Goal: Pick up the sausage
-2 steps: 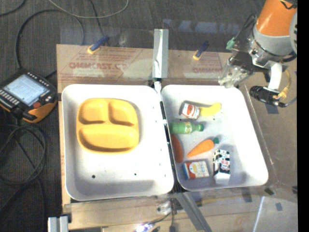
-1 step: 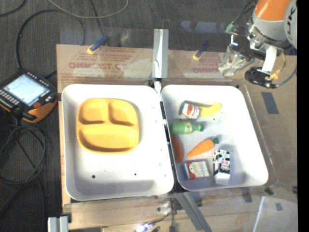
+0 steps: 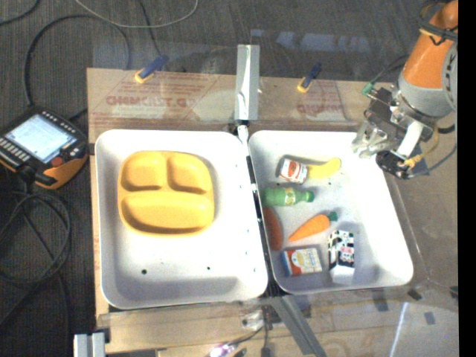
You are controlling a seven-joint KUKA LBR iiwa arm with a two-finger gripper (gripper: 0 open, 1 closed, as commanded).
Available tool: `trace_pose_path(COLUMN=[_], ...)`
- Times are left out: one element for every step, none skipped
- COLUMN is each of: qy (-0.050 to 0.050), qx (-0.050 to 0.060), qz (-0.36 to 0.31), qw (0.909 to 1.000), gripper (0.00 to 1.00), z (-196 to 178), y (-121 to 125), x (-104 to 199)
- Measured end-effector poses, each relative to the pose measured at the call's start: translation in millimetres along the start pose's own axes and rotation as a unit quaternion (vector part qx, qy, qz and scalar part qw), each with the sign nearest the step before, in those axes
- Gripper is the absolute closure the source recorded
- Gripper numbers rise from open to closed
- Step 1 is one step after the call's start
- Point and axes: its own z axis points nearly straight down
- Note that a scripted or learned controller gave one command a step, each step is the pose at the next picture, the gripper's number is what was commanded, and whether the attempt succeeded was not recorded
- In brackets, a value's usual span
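Note:
The sausage (image 3: 273, 227), reddish brown and long, lies along the left wall of the right bin (image 3: 387, 192), just below a green bottle (image 3: 286, 196). My gripper (image 3: 370, 144) hangs over the bin's far right corner, well away from the sausage, to its upper right. Nothing shows between its fingers.
The right bin also holds a small can (image 3: 293, 170), a banana (image 3: 326, 169), a carrot (image 3: 310, 228), a red and white carton (image 3: 303, 260) and a black and white carton (image 3: 342, 253). A yellow divided tray (image 3: 168, 192) sits in the left bin (image 3: 178, 274). A teach pendant (image 3: 41, 143) lies at far left.

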Motion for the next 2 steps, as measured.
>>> trace_pose_path(qy=[0.0, 0.0], qx=[0.002, 0.003], qz=[-0.001, -0.003], qw=[1.0, 1.0], gripper=[1.0, 1.0], z=[-8.2, -16.2], y=[-0.6, -1.1], x=[1.4, 2.9])
